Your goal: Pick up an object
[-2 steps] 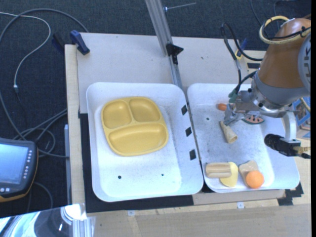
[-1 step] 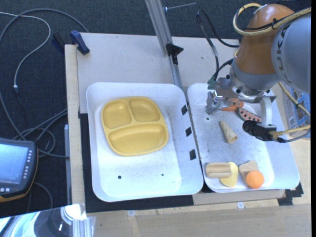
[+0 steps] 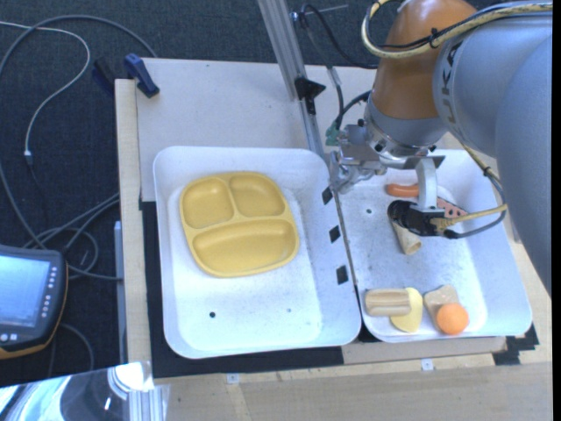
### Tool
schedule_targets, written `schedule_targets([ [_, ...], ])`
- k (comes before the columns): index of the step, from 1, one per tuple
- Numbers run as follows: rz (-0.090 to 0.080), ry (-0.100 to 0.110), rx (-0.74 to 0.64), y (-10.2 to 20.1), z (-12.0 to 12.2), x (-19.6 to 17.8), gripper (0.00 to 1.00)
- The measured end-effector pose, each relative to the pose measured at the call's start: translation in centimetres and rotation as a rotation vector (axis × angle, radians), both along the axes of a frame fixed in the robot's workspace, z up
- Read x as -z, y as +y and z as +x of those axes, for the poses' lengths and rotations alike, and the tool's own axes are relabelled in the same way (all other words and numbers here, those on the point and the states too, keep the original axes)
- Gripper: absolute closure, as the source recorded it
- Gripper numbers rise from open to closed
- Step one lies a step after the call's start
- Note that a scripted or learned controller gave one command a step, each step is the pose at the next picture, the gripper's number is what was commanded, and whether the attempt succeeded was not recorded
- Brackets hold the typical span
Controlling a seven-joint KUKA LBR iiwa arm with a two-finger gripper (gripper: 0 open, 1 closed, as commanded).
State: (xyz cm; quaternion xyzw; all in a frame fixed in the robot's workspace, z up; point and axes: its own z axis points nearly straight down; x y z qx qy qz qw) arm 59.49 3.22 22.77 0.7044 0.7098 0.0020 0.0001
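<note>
My gripper [image 3: 348, 172] hangs over the near-left part of the right bin [image 3: 491, 261], close to the wall it shares with the left bin. Nothing shows between its fingers. In the right bin, an orange carrot-like piece [image 3: 402, 189] lies just right of the gripper, and a cream wedge [image 3: 408, 240] lies below it. Along the bin's front edge sit a tan bun-like block [image 3: 387, 302], a pale yellow wedge [image 3: 408, 320], a tan cube [image 3: 438, 298] and an orange ball [image 3: 452, 320].
A yellow divided plate [image 3: 237, 223] lies in the left bin [image 3: 254, 323]. A slanted metal post [image 3: 285, 33] rises behind the bins. The arm's grey body covers the right bin's far right side. A blue clamp [image 3: 140, 73] sits at the bench's back left corner.
</note>
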Motion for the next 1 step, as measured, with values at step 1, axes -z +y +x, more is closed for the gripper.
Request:
schedule_targets([
  [1,0.000,-0.001,0.002,4.04,2.62,-1.11,1.00],
])
